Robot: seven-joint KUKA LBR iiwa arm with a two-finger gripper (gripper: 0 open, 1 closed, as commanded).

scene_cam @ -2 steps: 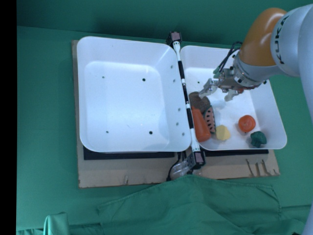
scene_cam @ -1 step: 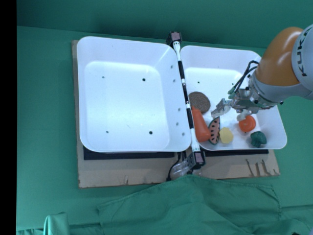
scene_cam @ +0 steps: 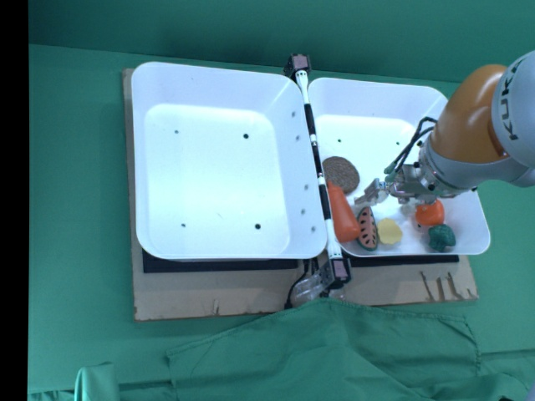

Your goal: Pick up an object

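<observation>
Near the right bin's front edge, note the carrot lying front-to-back, tip rearward; gripper state indeterminate.

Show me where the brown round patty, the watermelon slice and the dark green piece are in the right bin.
Brown round patty (scene_cam: 341, 174), camera view, middle of its top face.
Watermelon slice (scene_cam: 368, 228), camera view, centre of its red flesh.
Dark green piece (scene_cam: 441, 237), camera view, middle of its bumpy top.

Carrot, watermelon slice, brown disc, yellow piece, orange, green lump lie in right bin.
</observation>
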